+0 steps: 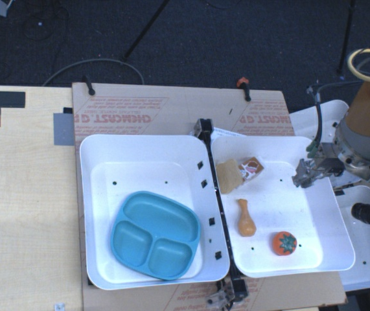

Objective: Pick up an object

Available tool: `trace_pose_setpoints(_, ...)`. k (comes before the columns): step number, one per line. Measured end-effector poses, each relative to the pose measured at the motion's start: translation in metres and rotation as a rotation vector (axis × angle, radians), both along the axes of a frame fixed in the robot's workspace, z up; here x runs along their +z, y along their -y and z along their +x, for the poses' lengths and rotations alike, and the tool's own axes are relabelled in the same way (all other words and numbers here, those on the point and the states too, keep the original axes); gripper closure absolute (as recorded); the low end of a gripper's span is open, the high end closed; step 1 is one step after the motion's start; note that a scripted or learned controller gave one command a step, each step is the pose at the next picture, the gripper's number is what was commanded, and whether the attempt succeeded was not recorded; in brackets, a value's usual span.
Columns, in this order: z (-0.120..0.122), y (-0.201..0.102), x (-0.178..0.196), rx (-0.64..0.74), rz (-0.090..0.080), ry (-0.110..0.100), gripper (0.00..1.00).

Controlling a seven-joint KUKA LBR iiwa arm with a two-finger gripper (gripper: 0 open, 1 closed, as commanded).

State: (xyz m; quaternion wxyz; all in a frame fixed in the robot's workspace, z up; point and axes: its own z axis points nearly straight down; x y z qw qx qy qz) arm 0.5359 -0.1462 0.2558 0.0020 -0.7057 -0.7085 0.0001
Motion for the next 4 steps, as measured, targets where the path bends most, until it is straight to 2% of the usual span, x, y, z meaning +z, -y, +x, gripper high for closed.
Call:
trace_pose_setpoints(1, 0.005, -0.056, -0.009, 0.000, 0.000, 0.000, 1.00)
trace_pose_setpoints(3, -0.020, -0.167, -0.026, 0.001, 0.000, -0.003, 1.00)
trace_pose_setpoints(4, -0.028, -0.225, -0.019, 0.002, 0.000, 0.000, 1.00)
